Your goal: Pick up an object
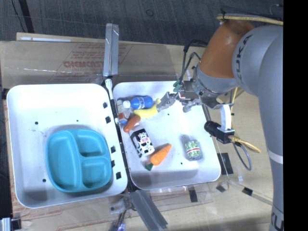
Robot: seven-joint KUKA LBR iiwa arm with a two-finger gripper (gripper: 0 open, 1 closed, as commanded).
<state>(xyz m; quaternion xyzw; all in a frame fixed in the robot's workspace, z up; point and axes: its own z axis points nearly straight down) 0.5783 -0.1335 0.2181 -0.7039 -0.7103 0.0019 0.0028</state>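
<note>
1. Looming largest and closest to the lens is the grey arm (262, 81) with its orange band, reaching in from the right over the right-hand bin (202, 172).
2. At its tip the jaws (168, 100) hang above the bin's upper middle. They look empty, but from here I cannot tell how far apart they stand.
3. Just beside them, to the left, lie a blue bottle (141, 102) and a yellow banana (147, 112), close together. The banana seems to touch the bottle's lower side.
4. A little further left and down sits a small orange-red piece (130, 123) against the bin wall.
5. Lower in the bin are a black-and-white carton (142, 142), a carrot (160, 155) lying at a slant just beside it, and a green can (193, 149) off on its own to the right.
6. Over in the left bin (29, 100) rests a blue divided plate (78, 160), well apart from the arm.
7. My read: this is the approach, with nothing lifted yet. The next move calls for lining up over the banana or the bottle, descending, and closing on one without nudging its neighbour.
</note>
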